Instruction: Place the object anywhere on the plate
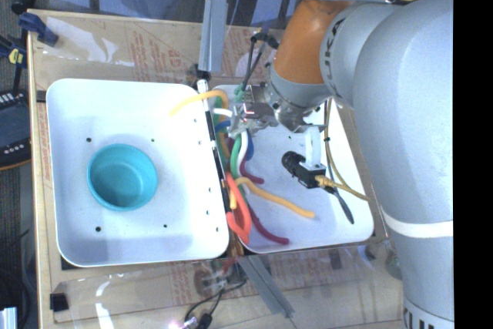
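**Over the right-hand bin's near wall, gripper low among coloured strands**

Reaching in from the view's right, the grey arm (370, 65) covers much of the right-hand bin (327, 233). The left-hand bin (115, 104) lies beyond the gripper (243, 115), and the teal plate (122, 177) in it sits well apart from that gripper, toward the view's lower left. Just below the gripper a tangle of strands (245, 182) trails along the wall between the bins: green, red, maroon and yellow. One yellow strand (191, 101) arches beside the gripper into the left-hand bin. Whether the gripper is open or closed cannot be told.
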Available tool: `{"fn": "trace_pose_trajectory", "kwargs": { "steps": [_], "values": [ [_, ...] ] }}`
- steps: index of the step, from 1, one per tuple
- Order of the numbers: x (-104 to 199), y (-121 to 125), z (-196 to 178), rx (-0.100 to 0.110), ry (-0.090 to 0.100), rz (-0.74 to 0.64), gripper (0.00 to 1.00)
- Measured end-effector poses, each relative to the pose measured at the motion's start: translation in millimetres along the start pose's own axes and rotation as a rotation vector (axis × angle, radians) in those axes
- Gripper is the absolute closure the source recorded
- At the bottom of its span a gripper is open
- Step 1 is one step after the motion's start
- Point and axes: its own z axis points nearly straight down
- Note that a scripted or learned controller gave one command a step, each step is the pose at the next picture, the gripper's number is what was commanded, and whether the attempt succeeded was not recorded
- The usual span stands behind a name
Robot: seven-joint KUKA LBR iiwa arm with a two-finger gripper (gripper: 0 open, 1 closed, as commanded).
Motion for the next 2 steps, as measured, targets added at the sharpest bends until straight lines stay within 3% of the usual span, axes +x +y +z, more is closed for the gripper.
{"fn": "trace_pose_trajectory", "kwargs": {
  "steps": [1, 2],
  "values": [
    [88, -50, -32, -0.003, -0.004, -0.079, 1.0],
    [137, -45, -60, -0.002, -0.006, -0.518, 1.0]
  ]
}}
